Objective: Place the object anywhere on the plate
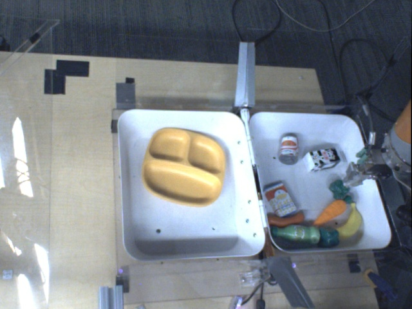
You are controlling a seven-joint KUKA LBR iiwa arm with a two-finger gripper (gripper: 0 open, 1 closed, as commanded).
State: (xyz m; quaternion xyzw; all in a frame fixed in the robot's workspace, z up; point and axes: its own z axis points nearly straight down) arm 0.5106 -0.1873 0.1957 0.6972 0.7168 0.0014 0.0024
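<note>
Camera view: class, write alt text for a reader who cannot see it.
Two white bins sit side by side on a wooden bench: the left bin holds a yellow divided plate, the right bin holds small toy foods, among them a carrot, a banana, a can and a small carton. The gripper reaches in over the right bin's right edge.

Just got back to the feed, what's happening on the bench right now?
The gripper sits at the right bin's right edge, just above the carrot and banana, with nothing visibly between its fingers. The yellow plate in the left bin has nothing on it yet. The can, small carton and other toys lie untouched.
</note>
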